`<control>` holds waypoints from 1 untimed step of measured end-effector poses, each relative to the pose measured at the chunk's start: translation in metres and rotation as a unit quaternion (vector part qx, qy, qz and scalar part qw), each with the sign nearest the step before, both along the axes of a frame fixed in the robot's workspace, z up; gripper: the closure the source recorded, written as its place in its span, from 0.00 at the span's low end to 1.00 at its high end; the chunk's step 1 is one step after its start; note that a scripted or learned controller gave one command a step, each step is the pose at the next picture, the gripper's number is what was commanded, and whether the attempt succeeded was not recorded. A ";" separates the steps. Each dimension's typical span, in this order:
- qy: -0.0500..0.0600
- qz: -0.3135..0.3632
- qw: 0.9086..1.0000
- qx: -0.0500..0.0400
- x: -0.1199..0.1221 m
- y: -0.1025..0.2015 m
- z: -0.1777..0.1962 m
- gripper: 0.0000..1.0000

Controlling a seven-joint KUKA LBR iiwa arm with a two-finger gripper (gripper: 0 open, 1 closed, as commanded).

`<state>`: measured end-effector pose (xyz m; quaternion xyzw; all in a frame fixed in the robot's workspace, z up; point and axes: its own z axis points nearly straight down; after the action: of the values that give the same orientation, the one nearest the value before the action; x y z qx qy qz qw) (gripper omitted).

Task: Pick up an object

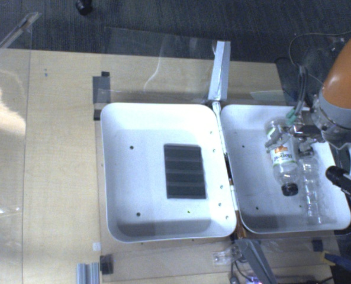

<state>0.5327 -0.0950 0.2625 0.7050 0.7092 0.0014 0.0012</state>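
Over right bin (246, 212): gripper (293, 136) at clear bottle (283, 161); grip unclear.

The grey arm (341, 108) with its orange band reaches in from the right edge, wrist angled leftward and down, the tool (289, 136) at its tip, its metal parts blurred

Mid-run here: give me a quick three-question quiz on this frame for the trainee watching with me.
1. True or false: the dark ribbed block lies in the left bin.
2. Which bin holds the clear bottle? A) left B) right
3. Which end of the bottle points toward the bench's near edge, the black cap or the base?

Key:
1. True.
2. B; it lies on its side, just below the gripper.
3. The black cap.
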 end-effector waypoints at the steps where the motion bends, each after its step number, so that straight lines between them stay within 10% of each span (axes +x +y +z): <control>1: -0.001 -0.026 1.000 0.000 -0.014 0.015 -0.020 0.00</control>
<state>0.5183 -0.0796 0.2428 0.7233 0.6905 0.0023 0.0016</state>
